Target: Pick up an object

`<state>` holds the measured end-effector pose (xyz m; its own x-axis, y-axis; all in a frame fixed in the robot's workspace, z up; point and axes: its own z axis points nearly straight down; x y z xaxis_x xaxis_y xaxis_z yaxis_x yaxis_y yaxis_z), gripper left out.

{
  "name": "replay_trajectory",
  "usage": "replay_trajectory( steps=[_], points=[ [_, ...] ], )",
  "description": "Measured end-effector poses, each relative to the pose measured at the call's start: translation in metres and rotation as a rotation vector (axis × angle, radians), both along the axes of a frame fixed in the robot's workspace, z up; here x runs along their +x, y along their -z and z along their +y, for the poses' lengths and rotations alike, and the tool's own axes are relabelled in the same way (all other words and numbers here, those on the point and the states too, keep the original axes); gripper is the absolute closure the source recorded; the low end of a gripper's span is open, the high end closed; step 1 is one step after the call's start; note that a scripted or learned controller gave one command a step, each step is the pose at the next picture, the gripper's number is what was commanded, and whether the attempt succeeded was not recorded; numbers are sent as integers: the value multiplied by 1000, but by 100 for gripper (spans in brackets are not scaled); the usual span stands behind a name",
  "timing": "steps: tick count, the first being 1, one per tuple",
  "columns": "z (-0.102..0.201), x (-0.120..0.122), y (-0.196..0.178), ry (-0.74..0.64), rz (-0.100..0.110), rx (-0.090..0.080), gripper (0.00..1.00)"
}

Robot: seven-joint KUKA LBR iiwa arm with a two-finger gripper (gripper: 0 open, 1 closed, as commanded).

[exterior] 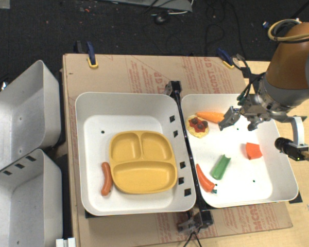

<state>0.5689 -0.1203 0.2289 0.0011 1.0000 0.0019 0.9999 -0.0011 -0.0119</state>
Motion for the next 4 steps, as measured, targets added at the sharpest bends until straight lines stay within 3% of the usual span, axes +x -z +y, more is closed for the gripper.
replay_trajectory(
  steps=[1, 4],
  points=[
    [0, 2, -6, -2, -12, -2, 0],
    [1, 9, 138, 0, -6, -1, 0]
  ],
)
